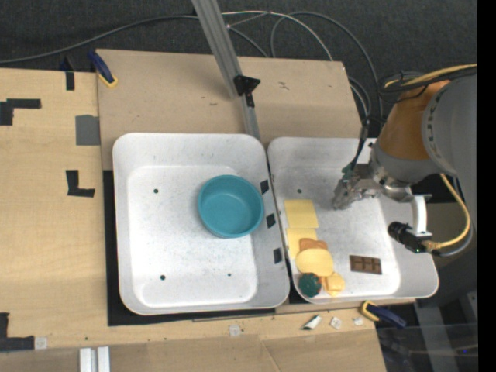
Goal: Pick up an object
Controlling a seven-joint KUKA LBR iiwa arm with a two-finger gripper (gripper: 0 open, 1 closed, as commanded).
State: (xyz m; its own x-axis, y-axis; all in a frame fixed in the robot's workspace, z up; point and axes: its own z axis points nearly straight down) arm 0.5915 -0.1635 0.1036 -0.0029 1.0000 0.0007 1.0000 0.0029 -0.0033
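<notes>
My gripper (346, 194) hangs low over the right bin (325, 155), near its middle right, with bare bin floor beneath it and nothing seen between its fingers. To its left lies a pale yellow block (301, 214). Below that sit an orange piece (312, 246), a yellow rounded object (315, 263), a small dark green ball (309, 284) and a small yellow piece (335, 284). A brown chocolate-like bar (365, 265) lies toward the bin's front right. The left bin (147, 208) holds a teal bowl (229, 205).
A grey metal pole (225, 45) slants down from the top to the gap between the bins. Cables run along the back. Blue-and-yellow clamps (103, 68) sit at the board's corners. The arm's grey and orange body (426, 130) fills the right side.
</notes>
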